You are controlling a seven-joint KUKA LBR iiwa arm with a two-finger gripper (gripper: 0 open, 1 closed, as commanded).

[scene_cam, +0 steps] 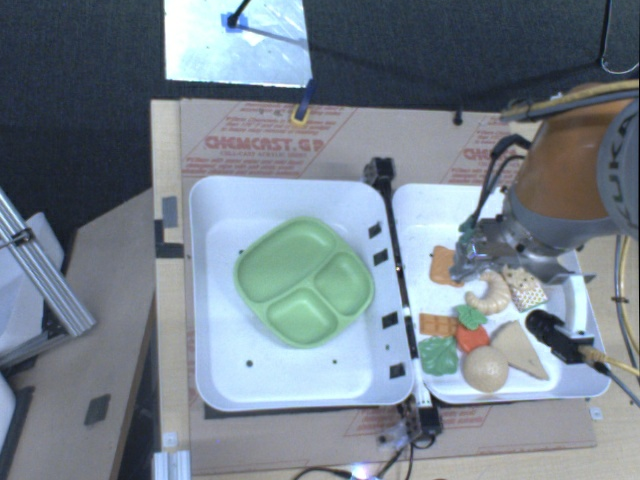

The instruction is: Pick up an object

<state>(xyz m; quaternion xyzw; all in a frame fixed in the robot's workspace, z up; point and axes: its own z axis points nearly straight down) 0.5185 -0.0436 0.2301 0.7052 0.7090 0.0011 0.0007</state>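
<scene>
- Gripper [470, 261] low over the right bin [425, 208], near its middle — whether its grip is open or closed, cannot tell.
- Croissant [490, 293] in the right bin, just below the gripper; orange piece [444, 265] just left of it.
- Cracker [526, 288] right of the croissant; green leaf [437, 354], round bun [485, 368] and wedge [525, 348] toward the right bin's near edge.
- Green divided plate [303, 281] in the left bin [215, 268] — well apart from the gripper.

Toy food lies heaped in the right bin [420, 208]: a tan croissant [489, 294], a speckled cracker [526, 289], an orange slice [443, 265], a green leaf [437, 354], a beige bun [484, 368] and a pale wedge [524, 348].
</scene>
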